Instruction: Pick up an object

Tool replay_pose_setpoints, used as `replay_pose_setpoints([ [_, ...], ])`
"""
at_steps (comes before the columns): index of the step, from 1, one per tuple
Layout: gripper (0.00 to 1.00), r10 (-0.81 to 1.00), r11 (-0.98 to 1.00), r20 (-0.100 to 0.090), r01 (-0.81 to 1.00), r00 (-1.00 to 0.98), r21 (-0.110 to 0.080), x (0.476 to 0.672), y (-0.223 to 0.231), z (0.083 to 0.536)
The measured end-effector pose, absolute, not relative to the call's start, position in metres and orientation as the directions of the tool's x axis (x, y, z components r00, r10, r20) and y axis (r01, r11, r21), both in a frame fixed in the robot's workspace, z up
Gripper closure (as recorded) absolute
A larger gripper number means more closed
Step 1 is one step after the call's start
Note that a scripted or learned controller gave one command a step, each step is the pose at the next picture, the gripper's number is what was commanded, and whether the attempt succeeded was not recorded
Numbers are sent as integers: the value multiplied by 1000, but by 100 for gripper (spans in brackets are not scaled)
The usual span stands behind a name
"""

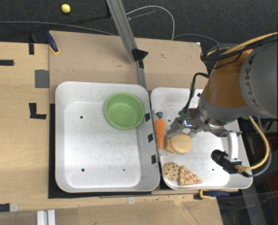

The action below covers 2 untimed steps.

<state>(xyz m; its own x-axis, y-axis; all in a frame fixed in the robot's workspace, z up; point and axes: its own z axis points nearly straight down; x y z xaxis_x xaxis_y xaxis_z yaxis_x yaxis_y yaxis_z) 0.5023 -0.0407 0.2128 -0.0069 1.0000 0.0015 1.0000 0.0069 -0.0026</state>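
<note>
Right bin (223, 184), near edge: cookie (171, 170), pizza slice (189, 176). Behind them a bun (180, 144), gripper (185, 127) right above it (finger state unclear). Carrot (160, 132) beside, long axis near-to-far, green top pointing far. Left bin (73, 139): green bowl (124, 110).

A green bowl (124, 110) sits upright in the left bin (73, 172), up near that bin's far right corner, its hollow facing up. In the right bin (223, 184), an orange carrot (160, 132) with a small green top lies lengthwise against the left wall, tip pointing toward the near side. Just beside it rests a tan bun (179, 144), round and pale, touching or almost touching the carrot. Nearer the front edge lie a speckled round cookie (171, 171) and, just to its right, a pizza slice (189, 176) with red spots, the two touching.
</note>
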Motion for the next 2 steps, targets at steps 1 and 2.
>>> replay_pose_setpoints([
  [1,100,1000,7,2,1000,-7,-4,501,17,206],
  [2,100,1000,8,2,1000,-8,-4,496,70,205],
])
